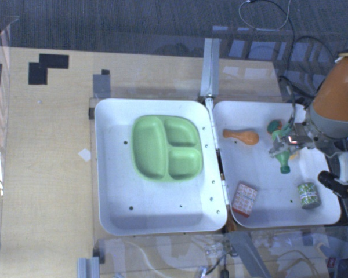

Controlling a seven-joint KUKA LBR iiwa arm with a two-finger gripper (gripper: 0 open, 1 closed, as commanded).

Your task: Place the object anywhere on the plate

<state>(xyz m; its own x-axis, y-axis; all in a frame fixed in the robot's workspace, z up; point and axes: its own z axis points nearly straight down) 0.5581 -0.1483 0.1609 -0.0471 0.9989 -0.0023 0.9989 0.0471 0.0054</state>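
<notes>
Green bottle [281, 146] sits right under my gripper [285, 143] | fingers straddle it, grip unclear | plate [165, 147] far left

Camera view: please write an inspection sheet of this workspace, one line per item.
Surface: wooden bench with left bin and right bin.
Job's things: green plate in the left bin, three compartments, nothing on it.
Clutter: right bin holds orange object, green bottle, patterned box, small can.
Grippers: gripper over the green bottle; grasp unclear.
Cables: black cable on the floor.
Surroundings: grey carpet.
</notes>
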